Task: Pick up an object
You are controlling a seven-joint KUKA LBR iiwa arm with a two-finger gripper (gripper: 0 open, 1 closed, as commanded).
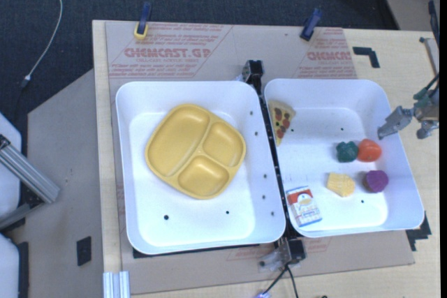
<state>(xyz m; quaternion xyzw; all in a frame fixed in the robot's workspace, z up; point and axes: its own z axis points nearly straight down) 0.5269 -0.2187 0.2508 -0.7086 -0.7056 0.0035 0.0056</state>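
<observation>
End effector [407,121], open or closed cannot be told, sits at right bin [328,98] edge; should descend squarely over orange ball [369,149], clear of green toy [346,151].

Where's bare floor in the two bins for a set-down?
Left bin: a strip below the yellow plate. Right bin: the middle, between pizza slice and green toy. Crowded: right side, where green, orange, purple and cheese cluster.

Right white bin [391,216] holding six small toys: a pizza slice [281,118] at its upper left, a teal piece [346,151] touching an orange ball [369,150], a yellow wedge [341,184], a purple ball [376,181], a red-and-white carton [304,206] lying flat
</observation>
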